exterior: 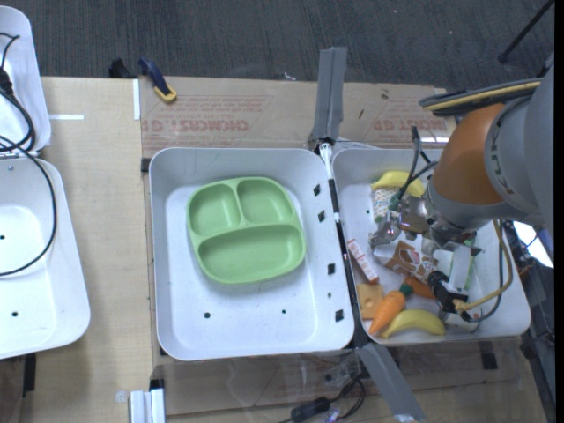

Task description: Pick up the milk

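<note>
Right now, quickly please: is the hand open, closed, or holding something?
Hand: low in the right bin among the items; whether it is open, closed or holding anything cannot be told.

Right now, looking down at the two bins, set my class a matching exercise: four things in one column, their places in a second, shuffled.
Things:
1. green plate
2. carrot
3. lower banana
4. gripper

Places:
A. right bin's front edge
B. left bin, middle
C. over the right bin, among the food items
D. just left of the lower banana

Pairs: 1-B, 2-D, 3-A, 4-C
</note>
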Controlling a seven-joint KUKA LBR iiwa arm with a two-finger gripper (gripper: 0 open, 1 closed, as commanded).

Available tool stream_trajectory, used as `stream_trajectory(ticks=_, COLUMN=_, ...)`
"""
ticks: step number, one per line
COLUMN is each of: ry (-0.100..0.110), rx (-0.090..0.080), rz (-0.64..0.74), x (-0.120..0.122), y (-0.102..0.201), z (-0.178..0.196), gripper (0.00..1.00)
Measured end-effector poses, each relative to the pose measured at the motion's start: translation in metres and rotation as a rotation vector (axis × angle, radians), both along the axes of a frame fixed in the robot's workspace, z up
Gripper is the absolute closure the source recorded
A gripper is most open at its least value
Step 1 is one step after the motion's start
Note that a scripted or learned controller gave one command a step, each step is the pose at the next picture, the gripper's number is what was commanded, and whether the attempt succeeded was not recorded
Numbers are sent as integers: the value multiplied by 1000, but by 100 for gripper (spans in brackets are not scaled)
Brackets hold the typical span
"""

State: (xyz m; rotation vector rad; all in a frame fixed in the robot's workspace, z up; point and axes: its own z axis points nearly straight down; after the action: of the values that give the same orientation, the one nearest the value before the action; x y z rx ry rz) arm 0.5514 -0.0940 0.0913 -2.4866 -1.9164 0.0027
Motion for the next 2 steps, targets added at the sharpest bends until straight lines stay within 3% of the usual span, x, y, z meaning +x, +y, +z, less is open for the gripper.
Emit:
stream_trajectory(ticks=1, ry=-2, rx=0, rz=169, x=-10, y=-67, z=0, gripper=0)
stream_trajectory(ticks=2, ry=-5, rx=1, rz=167, x=-9, y=-66, z=10, gripper=100)
